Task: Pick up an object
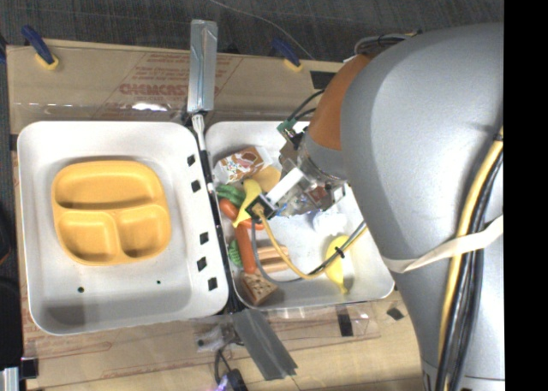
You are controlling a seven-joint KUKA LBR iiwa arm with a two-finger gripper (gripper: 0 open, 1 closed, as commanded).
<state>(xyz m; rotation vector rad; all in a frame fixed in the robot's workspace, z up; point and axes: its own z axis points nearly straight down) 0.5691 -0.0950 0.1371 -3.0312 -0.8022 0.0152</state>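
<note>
jaws: down in right white plastic bin (pixel 377 276), set over the clutter for a pick; width can't tell
near jaws: orange toy carrot (pixel 246 248), yellow toy banana (pixel 336 268)

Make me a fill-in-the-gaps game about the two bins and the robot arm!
1. The left bin holds a ___ tray.
2. That tray has ___ compartments.
3. The grey arm hangs over the right bin, and the band above its wrist is coloured ___.

Missing words: yellow; three; orange.
</note>
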